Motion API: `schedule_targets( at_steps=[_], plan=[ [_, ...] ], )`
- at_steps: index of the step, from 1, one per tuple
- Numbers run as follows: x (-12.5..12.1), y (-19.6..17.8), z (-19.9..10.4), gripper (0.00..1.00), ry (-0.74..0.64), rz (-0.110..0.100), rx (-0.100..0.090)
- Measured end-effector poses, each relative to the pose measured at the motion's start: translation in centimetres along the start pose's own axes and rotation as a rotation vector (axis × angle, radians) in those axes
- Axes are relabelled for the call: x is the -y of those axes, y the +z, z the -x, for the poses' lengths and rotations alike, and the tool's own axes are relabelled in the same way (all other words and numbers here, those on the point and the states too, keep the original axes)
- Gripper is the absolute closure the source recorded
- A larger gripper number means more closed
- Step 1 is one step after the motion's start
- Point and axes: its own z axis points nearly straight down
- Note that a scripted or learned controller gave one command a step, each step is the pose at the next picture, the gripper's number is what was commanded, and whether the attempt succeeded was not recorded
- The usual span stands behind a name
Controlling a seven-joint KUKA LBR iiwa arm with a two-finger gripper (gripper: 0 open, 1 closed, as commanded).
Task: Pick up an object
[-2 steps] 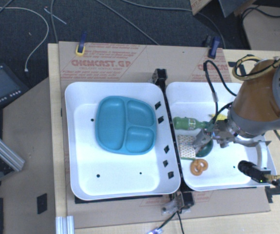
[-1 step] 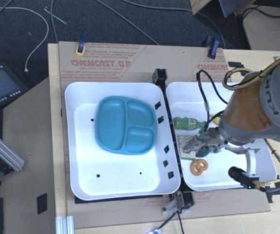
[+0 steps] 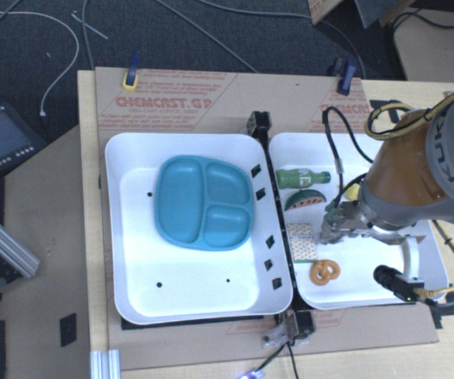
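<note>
We log a blue divided plate point(image 3: 205, 202) mid left bin point(image 3: 132, 283), a green bottle point(image 3: 302, 178), a watermelon slice point(image 3: 305, 200), a pretzel point(image 3: 324, 272) by the right bin's point(image 3: 353, 297) near edge, nothing lifted yet, gripper point(image 3: 333, 229) low among them, grip unreadable.

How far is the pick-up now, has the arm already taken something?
Nothing looks picked yet. The gripper is low in the right bin, above the patterned card. The pretzel, green bottle and watermelon slice lie loose. Grasping and lifting remain.
</note>
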Motion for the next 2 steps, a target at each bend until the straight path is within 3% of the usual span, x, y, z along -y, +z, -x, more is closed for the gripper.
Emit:
schedule_targets(
  at_steps=[2],
  plan=[
    [-0.6,-10.4,0.5,1.00,-0.001,-0.003,0.005]
  ],
)
